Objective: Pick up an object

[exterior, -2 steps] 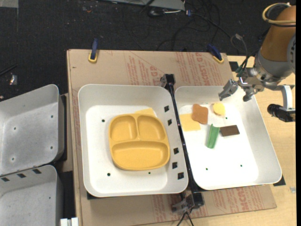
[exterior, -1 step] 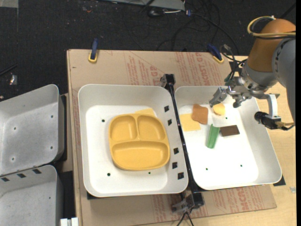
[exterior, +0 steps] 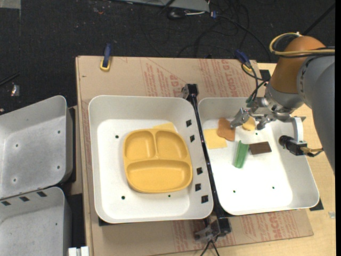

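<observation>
Yellow tray (exterior: 157,161); green stick (exterior: 241,154); brown block (exterior: 260,149); white bins (exterior: 106,196).

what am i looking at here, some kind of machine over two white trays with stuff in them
This is one camera fixed above a bench, looking down at a slant. The grey arm with an orange band is a robot reaching in from the right. Its end effector hangs over the right bin, close to a small yellow piece; whether it grips anything is unclear. That bin also holds an orange-brown piece, a flat yellow piece, a green stick and a brown block. The left bin holds a yellow divided plate.
</observation>
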Controlling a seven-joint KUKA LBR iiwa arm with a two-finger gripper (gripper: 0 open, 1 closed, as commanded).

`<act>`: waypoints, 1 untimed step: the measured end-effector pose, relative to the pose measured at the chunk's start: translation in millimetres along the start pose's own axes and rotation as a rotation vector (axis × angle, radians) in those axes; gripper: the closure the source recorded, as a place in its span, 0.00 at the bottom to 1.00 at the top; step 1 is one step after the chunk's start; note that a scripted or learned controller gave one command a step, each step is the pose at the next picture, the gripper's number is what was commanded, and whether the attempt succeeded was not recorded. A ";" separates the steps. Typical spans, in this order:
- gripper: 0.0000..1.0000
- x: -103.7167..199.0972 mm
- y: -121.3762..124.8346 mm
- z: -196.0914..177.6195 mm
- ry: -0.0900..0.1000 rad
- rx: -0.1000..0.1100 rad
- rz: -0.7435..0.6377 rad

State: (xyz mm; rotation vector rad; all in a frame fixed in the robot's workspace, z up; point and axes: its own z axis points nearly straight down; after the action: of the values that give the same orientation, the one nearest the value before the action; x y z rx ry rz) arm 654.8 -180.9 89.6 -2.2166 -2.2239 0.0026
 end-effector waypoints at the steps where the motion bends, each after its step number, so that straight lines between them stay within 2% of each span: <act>1: 1.00 0.0 1.6 -14.1 -0.002 -0.006 -0.001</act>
State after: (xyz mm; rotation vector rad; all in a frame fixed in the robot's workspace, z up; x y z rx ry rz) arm 656.5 -181.0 103.7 -2.2194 -2.2289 -0.0021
